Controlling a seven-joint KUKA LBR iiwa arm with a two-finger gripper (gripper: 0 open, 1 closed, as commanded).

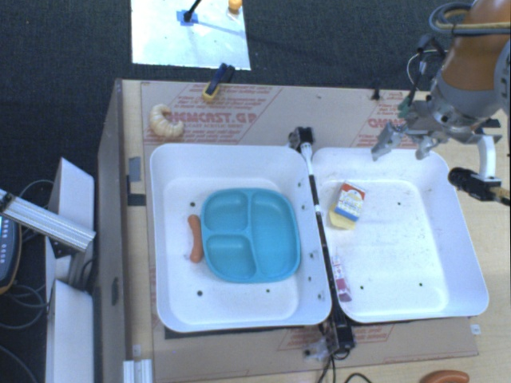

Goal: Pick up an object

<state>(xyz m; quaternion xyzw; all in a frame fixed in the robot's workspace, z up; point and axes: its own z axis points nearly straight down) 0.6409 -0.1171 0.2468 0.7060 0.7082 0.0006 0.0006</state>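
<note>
A small yellow block with a red, white and blue label (348,205) lies in the upper left part of the right bin (447,238). An orange sausage (195,238) lies in the left bin (172,214), just left of a blue divided plate (250,234). My gripper (403,144) hangs over the back rim of the right bin, up and to the right of the yellow block and well apart from it. Its two grey fingers (383,145) are spread with nothing between them.
A cream curled object (165,120) and a blue-and-yellow tool (216,82) lie on the cardboard behind the left bin. A black clamp (302,140) sits where the bins meet at the back. A white sheet (190,21) lies on the dark floor.
</note>
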